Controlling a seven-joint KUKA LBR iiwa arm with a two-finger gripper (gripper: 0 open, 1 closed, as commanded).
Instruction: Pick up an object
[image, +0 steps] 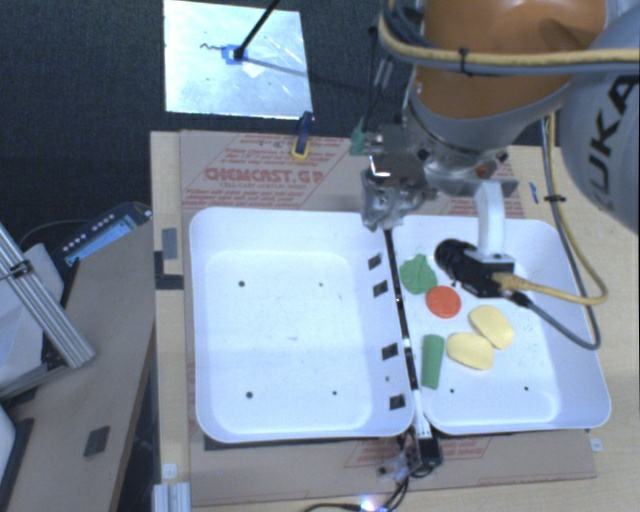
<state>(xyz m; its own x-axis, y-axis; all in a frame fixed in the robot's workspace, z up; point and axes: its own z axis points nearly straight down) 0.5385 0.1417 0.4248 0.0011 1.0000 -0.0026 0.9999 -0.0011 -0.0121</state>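
Observation:
Several small objects lie in the right bin (560, 400). They are a green leaf-shaped piece (416, 272), an orange-red disc (444, 301), two yellow lumps (492, 325) (470, 350) and a green stick (432, 361). My gripper (384, 212) hangs from the grey and orange wrist over the far end of the divider between the two bins. It sits just up and left of the green leaf piece, and I see nothing in it. A black part on a white bracket (470, 266) with a yellow cable hangs over the right bin beside the disc.
The left bin (285, 330) is white with a few dark specks. Black clips (390, 352) line the divider. Brown cardboard (250, 175) lies under both bins. A metal rail (40, 315) and a blue device (105, 230) sit off to the left.

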